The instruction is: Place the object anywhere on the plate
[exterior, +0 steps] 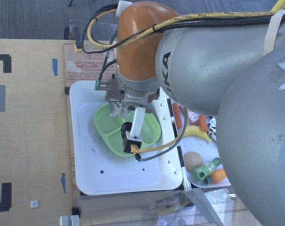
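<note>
My end effector (118, 108) hangs over the green plate (104, 128), above its upper part. My arm (203, 69) with the orange band (137, 36) covers it from above, so I cannot tell if it is open or closed, and I cannot see any thing in it.

The plate has compartments and lies in the left bin (109, 178), near the middle, flat on the white floor. The bin stands on the wooden table (29, 126).

Which thing is the object of the task, I cannot say for sure. The loose things that I see are all in the right bin (204, 150), well apart from my end effector and on the other side of the two rims. These are a yellow banana (196, 132), a long orange-red thing (178, 117) near the rim, a brown round thing (193, 160), a green bottle-like thing (204, 170) just beside it, and a small orange thing (218, 175) touching the green one.
</note>
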Action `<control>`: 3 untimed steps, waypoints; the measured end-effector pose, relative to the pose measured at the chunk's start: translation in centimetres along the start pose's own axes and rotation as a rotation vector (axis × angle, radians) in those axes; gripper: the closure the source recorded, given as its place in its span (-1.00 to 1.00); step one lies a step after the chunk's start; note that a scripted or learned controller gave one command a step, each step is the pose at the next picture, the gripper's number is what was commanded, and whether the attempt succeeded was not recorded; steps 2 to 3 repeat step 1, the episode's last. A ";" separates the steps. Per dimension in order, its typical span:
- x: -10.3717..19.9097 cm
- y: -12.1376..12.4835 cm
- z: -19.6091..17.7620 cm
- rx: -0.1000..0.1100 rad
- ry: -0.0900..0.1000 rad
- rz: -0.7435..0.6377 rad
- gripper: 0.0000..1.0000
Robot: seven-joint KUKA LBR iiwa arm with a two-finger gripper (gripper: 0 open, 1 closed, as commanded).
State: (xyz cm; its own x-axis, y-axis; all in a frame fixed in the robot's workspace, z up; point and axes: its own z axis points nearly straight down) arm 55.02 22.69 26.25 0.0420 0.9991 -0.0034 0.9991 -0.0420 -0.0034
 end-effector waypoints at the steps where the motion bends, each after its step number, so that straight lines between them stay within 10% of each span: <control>1: -0.5 -7.1 2.5 0.002 0.001 -0.106 1.00; 3: -0.5 -7.1 2.5 0.002 0.001 -0.106 1.00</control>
